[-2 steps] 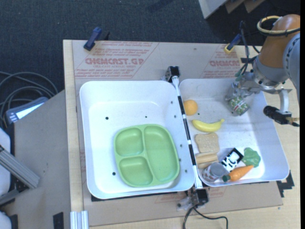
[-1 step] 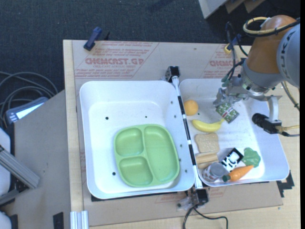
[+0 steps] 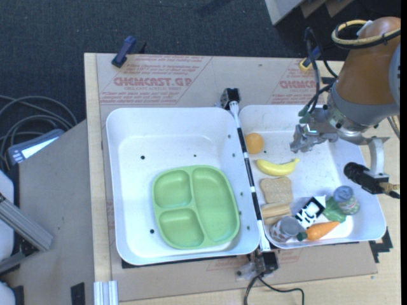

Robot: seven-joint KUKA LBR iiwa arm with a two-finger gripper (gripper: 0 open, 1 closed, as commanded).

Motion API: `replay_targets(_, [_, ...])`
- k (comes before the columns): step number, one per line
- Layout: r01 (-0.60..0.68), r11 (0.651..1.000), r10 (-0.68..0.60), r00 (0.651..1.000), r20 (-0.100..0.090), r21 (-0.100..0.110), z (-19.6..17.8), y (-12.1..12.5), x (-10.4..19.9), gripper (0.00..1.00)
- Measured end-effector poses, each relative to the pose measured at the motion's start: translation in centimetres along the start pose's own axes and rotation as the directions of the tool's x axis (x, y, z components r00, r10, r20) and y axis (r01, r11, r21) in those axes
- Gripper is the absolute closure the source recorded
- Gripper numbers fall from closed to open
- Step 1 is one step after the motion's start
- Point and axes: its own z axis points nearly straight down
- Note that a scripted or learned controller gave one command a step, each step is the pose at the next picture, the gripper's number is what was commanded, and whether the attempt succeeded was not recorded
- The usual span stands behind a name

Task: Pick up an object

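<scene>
Objects for picking lie in the right bin point(image 3: 375, 224); the left bin point(image 3: 121, 132) carries a green divided plate point(image 3: 194, 206) toward its near edge. Along the right bin's left wall sit an orange point(image 3: 254, 143), a banana point(image 3: 277, 166) and bread point(image 3: 276, 188), a carrot point(image 3: 321, 230) by the near edge. The gripper point(image 3: 304, 140) hangs beside the banana, grasp cannot be told

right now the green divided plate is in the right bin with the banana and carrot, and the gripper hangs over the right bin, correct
Not quite. The camera view shows the green divided plate in the left bin, alone. The banana and carrot do lie in the right bin, and the gripper hangs over that right bin.
</scene>
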Motion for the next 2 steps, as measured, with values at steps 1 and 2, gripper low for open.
replay_targets(1, [-0.001, 1.000, 0.001, 1.000, 0.000, 0.001, 0.1, 0.0, 0.0, 0.00])
replay_targets(2, [-0.002, 1.000, 0.002, 1.000, 0.001, 0.001, 6.0, 0.4, -0.7, 0.00])
